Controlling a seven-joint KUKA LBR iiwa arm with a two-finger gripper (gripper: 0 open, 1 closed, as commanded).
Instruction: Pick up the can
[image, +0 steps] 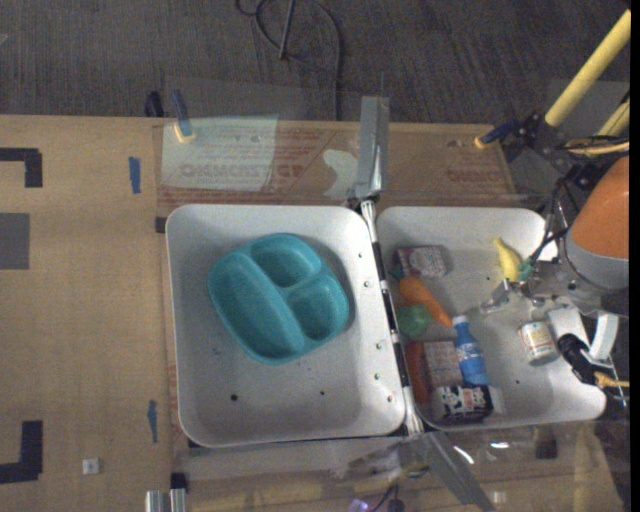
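A small can (424, 262) with a pink and white label lies on its side at the back left of the right bin (470, 222). My gripper (507, 296) hangs over the middle right of that bin, below the grey wrist and the orange band of the arm (606, 222). It sits well to the right of the can, just in front of a yellow banana (509, 259), and holds nothing that I can see. A short white tub (538, 341) with an orange stripe stands to the gripper's front right.
Along the right bin's left side lie a carrot (425, 297), a green ball (413, 320), a blue bottle (468, 352), a brown packet (436, 364) and a black-and-white carton (462, 402). The left bin (200, 390) holds a teal divided plate (279, 296).
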